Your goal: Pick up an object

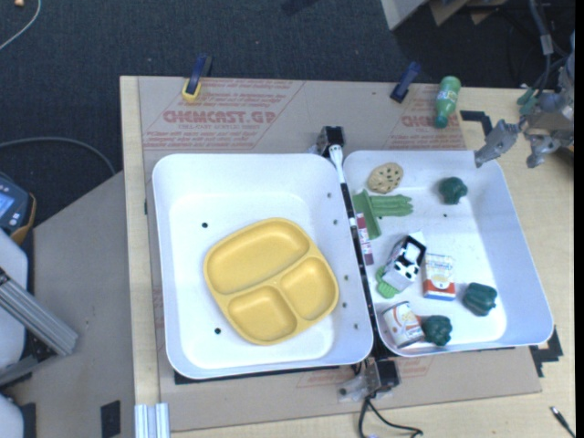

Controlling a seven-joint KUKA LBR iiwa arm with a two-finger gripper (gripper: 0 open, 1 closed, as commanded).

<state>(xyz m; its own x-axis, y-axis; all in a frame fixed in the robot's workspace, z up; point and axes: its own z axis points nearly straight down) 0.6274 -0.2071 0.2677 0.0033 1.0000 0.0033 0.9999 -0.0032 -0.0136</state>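
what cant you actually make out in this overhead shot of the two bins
- Metal two-finger gripper, camera view: small and blurred at the right edge; arm cut off, so finger state unreadable.
- Small red-and-white carton: print too small to read.
- Crumpled packet: partly hidden by a dark green toy vegetable.

The brown board (233, 108) under the bins reads "CHEMCAST GP" in red.

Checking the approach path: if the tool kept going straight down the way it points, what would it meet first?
The tool hangs over the right bin's far right corner. Straight down it would probably meet the rim or bare floor there; the dark green piece lies left of that line. Depth is unclear.
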